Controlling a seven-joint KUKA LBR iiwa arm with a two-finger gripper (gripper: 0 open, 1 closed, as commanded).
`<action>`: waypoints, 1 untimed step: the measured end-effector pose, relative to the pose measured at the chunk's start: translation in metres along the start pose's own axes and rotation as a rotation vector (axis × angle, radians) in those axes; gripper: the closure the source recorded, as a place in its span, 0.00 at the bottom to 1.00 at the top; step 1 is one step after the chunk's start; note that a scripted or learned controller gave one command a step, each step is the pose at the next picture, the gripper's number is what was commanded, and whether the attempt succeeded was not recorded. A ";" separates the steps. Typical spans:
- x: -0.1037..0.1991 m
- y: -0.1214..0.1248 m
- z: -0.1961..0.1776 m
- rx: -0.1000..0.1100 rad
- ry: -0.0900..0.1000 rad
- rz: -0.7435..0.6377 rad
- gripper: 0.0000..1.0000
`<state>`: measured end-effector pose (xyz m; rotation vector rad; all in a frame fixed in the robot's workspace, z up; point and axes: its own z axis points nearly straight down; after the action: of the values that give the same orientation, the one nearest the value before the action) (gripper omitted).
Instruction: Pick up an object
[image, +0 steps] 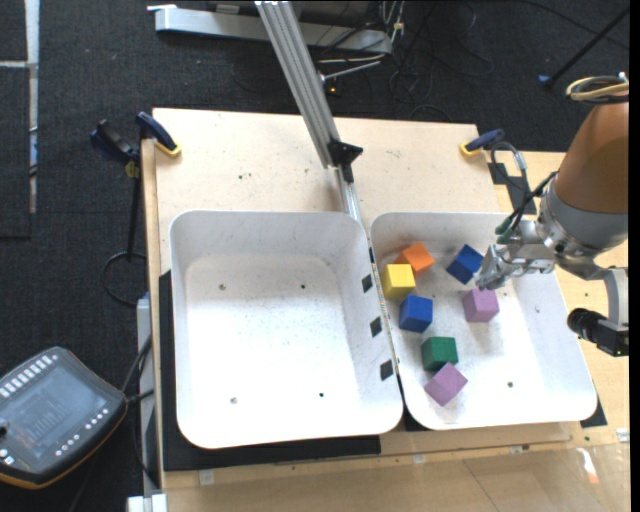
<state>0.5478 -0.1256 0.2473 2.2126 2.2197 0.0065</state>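
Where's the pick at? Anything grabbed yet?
Done: the arm has reached the right bin. In hand: the gripper sits low between the upper blue cube and the upper purple cube; no cube is visibly between its fingers. Left: grasp and lift. All seven cubes lie on the bin floor.
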 end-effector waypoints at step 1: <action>0.000 0.002 -0.053 0.001 0.000 0.000 1.00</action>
<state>0.5494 -0.1258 0.3006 2.2129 2.2202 0.0055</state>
